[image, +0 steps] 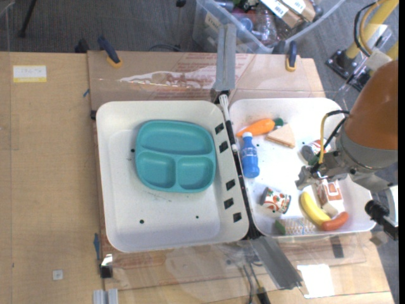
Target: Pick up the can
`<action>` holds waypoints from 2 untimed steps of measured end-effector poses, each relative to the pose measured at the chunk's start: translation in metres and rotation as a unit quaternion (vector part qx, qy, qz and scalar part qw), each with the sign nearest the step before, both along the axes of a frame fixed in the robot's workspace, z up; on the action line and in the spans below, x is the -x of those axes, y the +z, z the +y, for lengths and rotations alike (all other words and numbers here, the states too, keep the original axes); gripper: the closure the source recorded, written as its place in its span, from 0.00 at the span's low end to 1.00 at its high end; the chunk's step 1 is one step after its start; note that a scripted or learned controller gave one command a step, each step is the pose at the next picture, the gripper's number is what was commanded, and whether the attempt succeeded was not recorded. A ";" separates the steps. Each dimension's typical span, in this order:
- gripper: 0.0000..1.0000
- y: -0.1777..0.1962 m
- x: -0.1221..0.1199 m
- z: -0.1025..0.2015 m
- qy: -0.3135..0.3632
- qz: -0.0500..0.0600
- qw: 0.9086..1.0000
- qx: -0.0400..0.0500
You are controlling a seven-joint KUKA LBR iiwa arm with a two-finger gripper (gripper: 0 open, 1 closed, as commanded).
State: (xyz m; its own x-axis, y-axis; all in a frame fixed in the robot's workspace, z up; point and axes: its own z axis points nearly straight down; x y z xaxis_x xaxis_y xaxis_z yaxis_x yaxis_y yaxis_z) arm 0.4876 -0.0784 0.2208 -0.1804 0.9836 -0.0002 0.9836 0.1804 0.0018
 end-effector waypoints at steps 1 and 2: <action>1.00 0.071 -0.048 -0.101 0.129 -0.002 0.992 0.002; 0.00 0.071 -0.048 -0.100 0.130 -0.002 0.992 0.002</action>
State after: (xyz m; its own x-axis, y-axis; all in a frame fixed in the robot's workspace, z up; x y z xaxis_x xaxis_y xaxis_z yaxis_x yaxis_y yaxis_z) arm 0.5357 -0.1786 0.2921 -0.4275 0.9040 -0.0056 0.9040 0.4275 0.0047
